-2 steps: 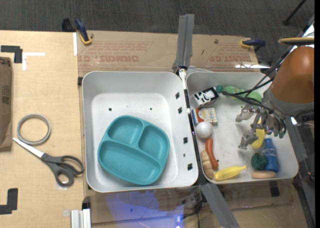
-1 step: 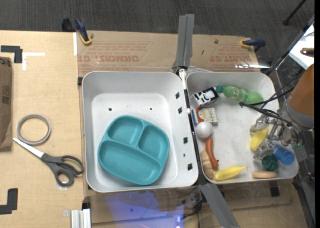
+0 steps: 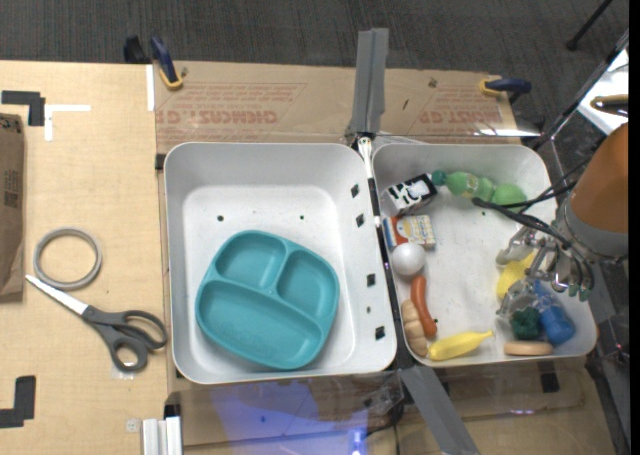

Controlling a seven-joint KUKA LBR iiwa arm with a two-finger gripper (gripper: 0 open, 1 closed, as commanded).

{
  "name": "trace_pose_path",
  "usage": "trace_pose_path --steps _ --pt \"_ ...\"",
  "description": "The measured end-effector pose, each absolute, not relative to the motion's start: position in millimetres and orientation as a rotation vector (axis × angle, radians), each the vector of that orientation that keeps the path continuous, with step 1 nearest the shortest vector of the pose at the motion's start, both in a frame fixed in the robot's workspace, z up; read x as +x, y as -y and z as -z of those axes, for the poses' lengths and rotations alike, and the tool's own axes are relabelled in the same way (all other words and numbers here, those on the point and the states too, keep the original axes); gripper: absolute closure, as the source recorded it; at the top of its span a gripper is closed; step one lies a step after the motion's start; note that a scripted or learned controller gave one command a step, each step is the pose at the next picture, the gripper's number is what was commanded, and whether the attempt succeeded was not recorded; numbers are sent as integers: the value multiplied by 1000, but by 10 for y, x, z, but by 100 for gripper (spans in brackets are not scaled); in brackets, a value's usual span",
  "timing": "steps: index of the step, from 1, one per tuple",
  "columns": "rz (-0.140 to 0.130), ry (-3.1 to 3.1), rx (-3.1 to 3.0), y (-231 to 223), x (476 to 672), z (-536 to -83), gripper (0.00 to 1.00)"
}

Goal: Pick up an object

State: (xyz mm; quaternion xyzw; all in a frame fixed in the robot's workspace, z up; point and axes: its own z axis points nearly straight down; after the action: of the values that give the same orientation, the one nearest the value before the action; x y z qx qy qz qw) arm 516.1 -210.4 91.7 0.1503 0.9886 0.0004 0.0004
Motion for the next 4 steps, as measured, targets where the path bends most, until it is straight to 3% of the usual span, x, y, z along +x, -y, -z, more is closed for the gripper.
trace_pose_path --steps 1,2,3,4 --pt "1 -3102 467 2097 5177 -1015 100" --pt "-1 -3055 733 1427 5257 -987 100" --pt "0 -3055 734 1428 5257 -987 0" --pt "0 -3084 605 956 5063 -914 0"
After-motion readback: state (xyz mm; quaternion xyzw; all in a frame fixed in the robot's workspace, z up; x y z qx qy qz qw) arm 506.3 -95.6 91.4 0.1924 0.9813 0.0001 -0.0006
